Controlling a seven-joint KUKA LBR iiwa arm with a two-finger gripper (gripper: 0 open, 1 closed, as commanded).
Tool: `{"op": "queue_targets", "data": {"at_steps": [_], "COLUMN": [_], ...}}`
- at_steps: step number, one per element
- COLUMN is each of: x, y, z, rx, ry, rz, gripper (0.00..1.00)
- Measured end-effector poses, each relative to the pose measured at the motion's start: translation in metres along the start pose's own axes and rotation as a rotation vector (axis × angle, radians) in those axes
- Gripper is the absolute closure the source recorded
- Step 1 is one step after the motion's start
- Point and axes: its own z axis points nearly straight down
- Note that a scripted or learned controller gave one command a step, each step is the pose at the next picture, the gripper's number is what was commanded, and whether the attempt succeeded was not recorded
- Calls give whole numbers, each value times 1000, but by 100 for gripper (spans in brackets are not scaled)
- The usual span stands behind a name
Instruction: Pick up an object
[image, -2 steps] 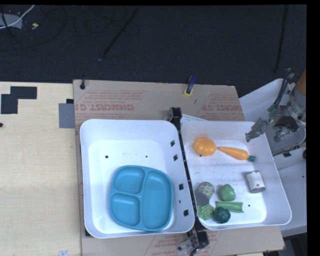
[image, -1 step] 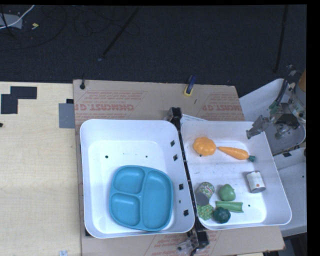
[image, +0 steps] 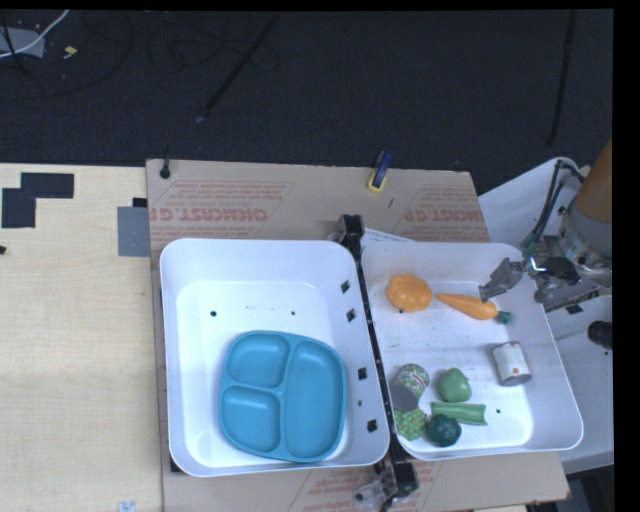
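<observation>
Claw (image: 522, 280) hangs spread and holding nothing beside the carrot (image: 468, 306); it should center over the carrot's middle before closing.

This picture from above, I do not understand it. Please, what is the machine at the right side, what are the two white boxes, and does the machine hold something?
One camera is fixed above a workbench and looks down at a slant. At the right edge you see the end of a robot arm. Its grasping part, the pincer, hangs over the right bin's upper right part, close to the tip of an orange toy carrot. Nothing shows between its fingers, so it holds nothing that I can see.

The two white boxes are shallow bins. The left bin holds a blue divided plate. The right bin holds small toys: an orange rounded piece, the carrot, a small grey cylinder and a cluster of green pieces near the bottom.
</observation>
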Motion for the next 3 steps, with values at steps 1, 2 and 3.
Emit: {"op": "queue_targets", "data": {"at_steps": [1,2,3], "x": [4,11,12], "y": [4,4,4], "z": [60,123,126], "rx": [-1,-2,-4], "ry": [0,0,0], "rz": [-1,-1,1], "gripper": [0,0,0]}}
